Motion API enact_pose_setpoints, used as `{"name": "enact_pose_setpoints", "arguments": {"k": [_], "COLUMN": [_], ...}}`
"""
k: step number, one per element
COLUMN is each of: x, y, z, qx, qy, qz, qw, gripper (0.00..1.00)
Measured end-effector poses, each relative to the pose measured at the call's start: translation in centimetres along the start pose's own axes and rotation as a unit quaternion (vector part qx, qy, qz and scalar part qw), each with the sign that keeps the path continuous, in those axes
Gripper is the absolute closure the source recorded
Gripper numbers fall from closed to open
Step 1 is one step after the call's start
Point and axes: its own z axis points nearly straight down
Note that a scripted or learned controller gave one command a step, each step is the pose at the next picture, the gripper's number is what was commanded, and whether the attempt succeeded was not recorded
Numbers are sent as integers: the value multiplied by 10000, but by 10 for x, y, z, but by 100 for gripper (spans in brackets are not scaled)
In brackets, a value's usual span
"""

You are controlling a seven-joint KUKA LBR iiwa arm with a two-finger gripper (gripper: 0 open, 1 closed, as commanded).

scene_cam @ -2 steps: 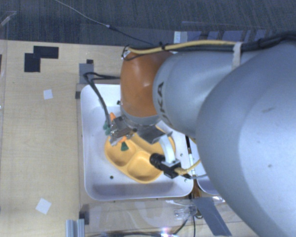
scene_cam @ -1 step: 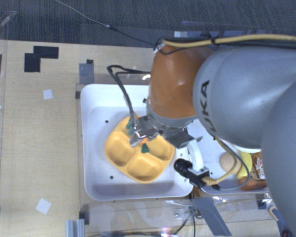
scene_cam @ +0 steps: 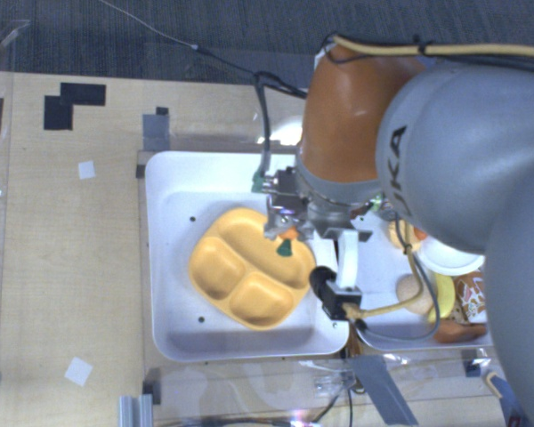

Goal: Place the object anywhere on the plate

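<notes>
A yellow plate point(scene_cam: 242, 269) with three compartments lies in the left white bin point(scene_cam: 173, 238). My gripper point(scene_cam: 285, 223) hangs over the plate's right rim, under the big grey and orange wrist. A small orange object with a green tip point(scene_cam: 286, 243) shows just below the gripper, at the plate's right edge. The wrist hides how the gripper meets it, so I cannot tell whether the object is held or rests on the plate.
The right bin point(scene_cam: 400, 327), mostly covered by the arm, holds a white dish point(scene_cam: 449, 256), a pale egg-shaped item point(scene_cam: 412, 289), a yellow banana-like piece point(scene_cam: 445, 296) and a brown packet point(scene_cam: 467, 305). A black cable connector point(scene_cam: 331, 294) hangs beside the plate.
</notes>
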Motion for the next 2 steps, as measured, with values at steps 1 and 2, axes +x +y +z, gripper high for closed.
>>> {"name": "enact_pose_setpoints", "arguments": {"k": [1, 2], "x": [1, -83], "y": [0, 0], "z": [0, -28], "qx": [3, -17], "qy": [0, -3], "qz": [-9, -686], "qw": [10000, 9976], "gripper": [0, 0]}}
